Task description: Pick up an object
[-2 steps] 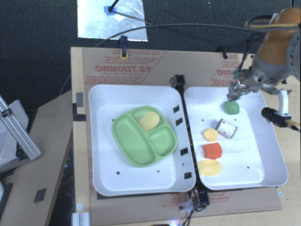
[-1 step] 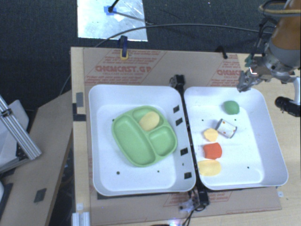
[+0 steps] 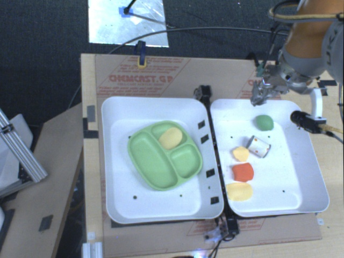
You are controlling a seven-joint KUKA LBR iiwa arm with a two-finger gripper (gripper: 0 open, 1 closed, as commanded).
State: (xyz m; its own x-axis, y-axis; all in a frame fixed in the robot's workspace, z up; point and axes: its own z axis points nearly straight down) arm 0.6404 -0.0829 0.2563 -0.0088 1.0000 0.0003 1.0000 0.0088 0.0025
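Two shallow white plastic bins sit side by side on my bench. In the left bin (image 3: 115,144) lies a pale green divided plastic tray (image 3: 156,163), tilted so its long compartment runs from ten o'clock to four o'clock. A rounded yellow lump (image 3: 171,138) rests in the tray's upper small compartment, at about one o'clock from the tray's middle. The tray's other compartments hold nothing I can make out.

The right bin (image 3: 306,192) carries five loose things. Near its middle, a small yellow-orange piece (image 3: 241,154) lies just beside a shiny silver and white cylinder-like object (image 3: 259,147), which is at its two o'clock. At six o'clock from the yellow-orange piece sits a red-orange block (image 3: 243,172), and below that, near the bin's front rim, a flat yellow piece (image 3: 239,192). A round green ball (image 3: 264,122) lies toward the bin's far edge, at twelve o'clock from the silver object.

My gripper (image 3: 262,95) hangs over the far rim of the right bin, at about eleven o'clock from the green ball and apart from it. How far its fingers are parted I cannot tell, and I see nothing between them.
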